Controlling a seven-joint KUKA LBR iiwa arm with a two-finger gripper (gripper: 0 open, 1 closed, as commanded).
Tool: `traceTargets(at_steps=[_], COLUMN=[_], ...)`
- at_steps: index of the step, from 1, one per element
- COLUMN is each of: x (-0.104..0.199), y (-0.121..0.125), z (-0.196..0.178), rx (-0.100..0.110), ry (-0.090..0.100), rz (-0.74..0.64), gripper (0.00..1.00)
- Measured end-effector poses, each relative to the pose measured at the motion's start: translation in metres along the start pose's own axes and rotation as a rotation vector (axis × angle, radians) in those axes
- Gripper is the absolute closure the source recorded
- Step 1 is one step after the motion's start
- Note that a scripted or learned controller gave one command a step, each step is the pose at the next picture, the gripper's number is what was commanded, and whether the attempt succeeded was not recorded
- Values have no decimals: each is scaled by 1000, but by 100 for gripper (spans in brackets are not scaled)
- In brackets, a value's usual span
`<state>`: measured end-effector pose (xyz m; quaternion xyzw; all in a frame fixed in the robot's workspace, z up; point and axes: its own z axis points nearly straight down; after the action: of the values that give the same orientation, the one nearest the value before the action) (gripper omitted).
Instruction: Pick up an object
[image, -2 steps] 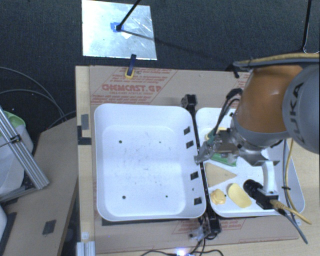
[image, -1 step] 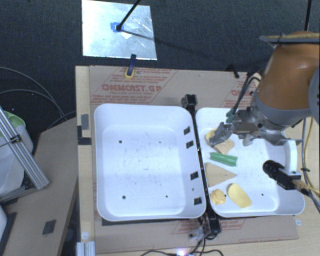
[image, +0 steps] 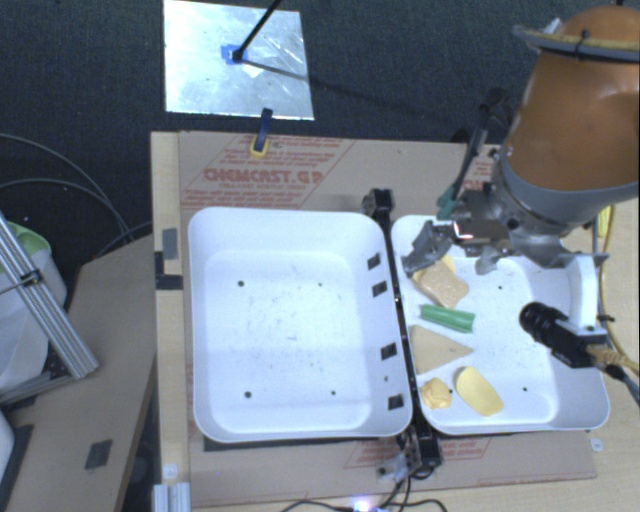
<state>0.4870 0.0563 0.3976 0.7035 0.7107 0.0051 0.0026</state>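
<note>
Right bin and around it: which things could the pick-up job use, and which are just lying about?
Job:
pincer
tan block
green stick
tan wedge
yellow oval piece
small yellow lump
right bin

Lying about:
left bin
foil sheet

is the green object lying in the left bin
No, the green object lies in the right bin, between two tan pieces, near the divider.

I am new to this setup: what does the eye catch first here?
The big grey and orange arm at upper right, its gripper low over the right white bin. That bin holds a tan block, a green stick and a yellow oval piece. The left white bin lies beside it.
</note>
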Motion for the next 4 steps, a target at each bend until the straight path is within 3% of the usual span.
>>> traceTargets(at_steps=[1,2,3,4], x=[-3,-3,51,41], y=[1,2,1,8], z=[-6,-17,-52,-15], rx=[4,1,6,11], ry=[-3,-3,-1,-4], rz=[2,-3,2,10], gripper=[100,100,100,100])
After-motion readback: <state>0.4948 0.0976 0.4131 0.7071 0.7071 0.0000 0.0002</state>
